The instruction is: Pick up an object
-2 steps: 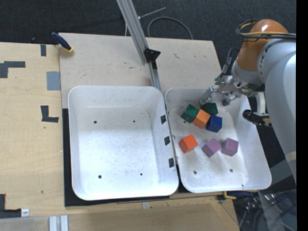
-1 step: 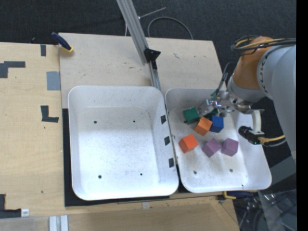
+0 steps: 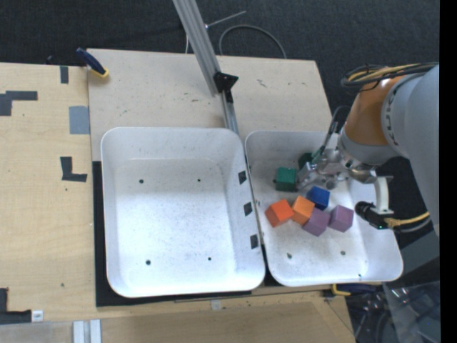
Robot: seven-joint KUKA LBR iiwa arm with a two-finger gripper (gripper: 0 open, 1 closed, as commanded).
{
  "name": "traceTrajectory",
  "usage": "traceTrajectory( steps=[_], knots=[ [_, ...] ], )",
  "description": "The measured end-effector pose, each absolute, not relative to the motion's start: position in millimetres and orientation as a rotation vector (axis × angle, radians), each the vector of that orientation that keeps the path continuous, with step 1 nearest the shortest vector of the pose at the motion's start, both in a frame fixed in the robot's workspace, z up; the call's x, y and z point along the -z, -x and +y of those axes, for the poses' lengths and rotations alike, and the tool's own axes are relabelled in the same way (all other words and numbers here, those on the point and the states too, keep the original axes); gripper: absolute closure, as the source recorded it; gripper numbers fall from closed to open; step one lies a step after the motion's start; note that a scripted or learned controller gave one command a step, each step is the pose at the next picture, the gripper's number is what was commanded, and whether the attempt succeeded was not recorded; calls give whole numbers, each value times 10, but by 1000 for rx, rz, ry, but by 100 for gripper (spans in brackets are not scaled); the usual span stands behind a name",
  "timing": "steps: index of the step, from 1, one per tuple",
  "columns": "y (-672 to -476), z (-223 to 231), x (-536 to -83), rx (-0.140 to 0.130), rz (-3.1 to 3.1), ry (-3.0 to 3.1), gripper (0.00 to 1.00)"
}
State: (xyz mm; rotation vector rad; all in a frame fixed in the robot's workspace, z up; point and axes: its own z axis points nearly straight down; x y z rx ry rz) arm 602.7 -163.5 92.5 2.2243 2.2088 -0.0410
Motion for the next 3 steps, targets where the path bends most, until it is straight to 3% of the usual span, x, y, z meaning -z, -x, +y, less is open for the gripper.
traceTrajectory(
  steps=[1,2,3],
  knots=[
    [-5986,-1595,-918,44,2211,-2231,0],
    [-6039,-1601,-960,21,2192,-2221,0],
    [-6151,-491,-1970,-11,2229,-2209,0]
  ],
)
